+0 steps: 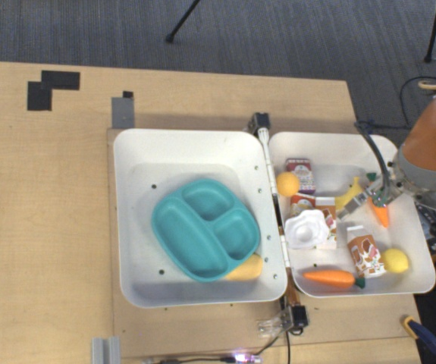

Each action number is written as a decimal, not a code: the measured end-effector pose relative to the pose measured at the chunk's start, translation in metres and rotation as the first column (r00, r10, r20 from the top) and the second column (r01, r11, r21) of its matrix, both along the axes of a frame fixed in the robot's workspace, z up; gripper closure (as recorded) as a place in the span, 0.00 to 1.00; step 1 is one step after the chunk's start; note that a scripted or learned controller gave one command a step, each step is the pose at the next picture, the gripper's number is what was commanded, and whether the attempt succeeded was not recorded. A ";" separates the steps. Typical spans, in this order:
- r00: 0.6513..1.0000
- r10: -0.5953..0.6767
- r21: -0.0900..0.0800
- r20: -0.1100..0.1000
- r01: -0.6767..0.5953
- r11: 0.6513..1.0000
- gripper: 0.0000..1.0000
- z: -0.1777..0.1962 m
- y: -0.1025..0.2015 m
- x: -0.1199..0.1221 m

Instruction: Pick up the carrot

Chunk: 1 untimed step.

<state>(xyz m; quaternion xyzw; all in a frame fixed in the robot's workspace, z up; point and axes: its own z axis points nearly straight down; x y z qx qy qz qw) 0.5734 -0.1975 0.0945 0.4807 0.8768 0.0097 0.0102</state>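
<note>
No legible text; print on small cartons too blurred

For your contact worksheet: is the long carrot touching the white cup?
Apart. The camera view shows bare bin floor between the long carrot and the white cup.

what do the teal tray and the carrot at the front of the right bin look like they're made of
Teal tray: likely moulded plastic, with a smooth, even colour, soft sheen and rounded compartment walls.
Carrot: probably a plastic toy, uniformly orange and smooth with a small green end, though the material is uncertain at this size.
</note>
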 end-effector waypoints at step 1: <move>1.000 0.001 -0.010 0.011 0.000 1.000 1.00 0.012 -0.003 0.002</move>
